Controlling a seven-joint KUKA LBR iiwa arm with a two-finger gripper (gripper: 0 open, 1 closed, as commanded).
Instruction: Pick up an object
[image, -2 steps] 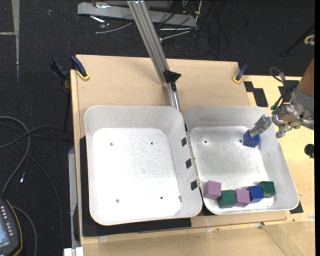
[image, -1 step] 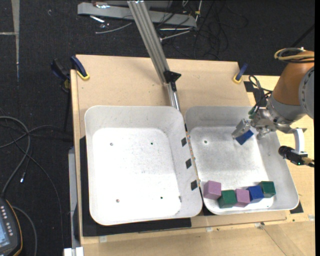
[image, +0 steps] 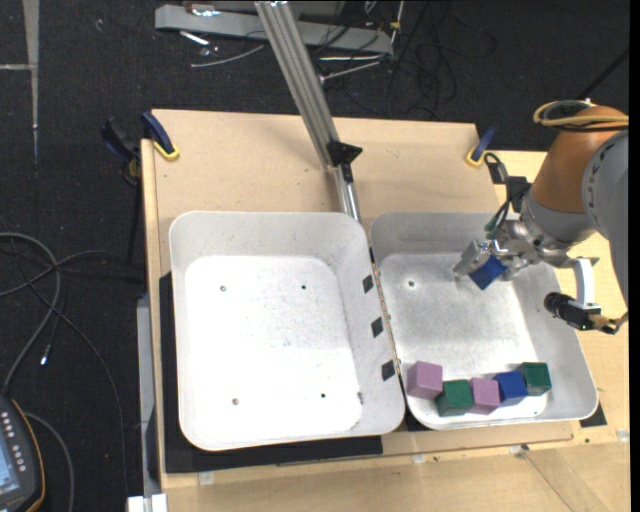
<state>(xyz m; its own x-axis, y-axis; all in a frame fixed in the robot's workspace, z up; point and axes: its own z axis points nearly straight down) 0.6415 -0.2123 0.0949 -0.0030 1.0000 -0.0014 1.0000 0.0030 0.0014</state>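
Over the right bin (image: 560, 330), upper part: my pincer (image: 484, 262) hangs above the white floor, closed on a blue block (image: 489, 273). Block sits between my fingers, tilted, one corner pointing down toward the bin floor. Whether it touches the floor I cannot tell; it looks slightly raised.

My arm (image: 575, 185) comes in from the right edge, orange band above the wrist, grey casing beyond it.

Along the near wall of the same bin, a row of five small blocks, close-packed: a purple block (image: 425, 378) at the left end, then a green block (image: 455, 397), a pink block (image: 485, 392), a second blue block (image: 512, 385), and a dark green block (image: 536, 377) at the right end. Neighbours touch or nearly touch.

Left bin (image: 200, 250): white, speckled, lies just beside the right bin, rims meeting at the middle.

Both bins rest on a wooden bench (image: 420, 165). Yellow-tipped clamps (image: 160, 135) at the far corners.
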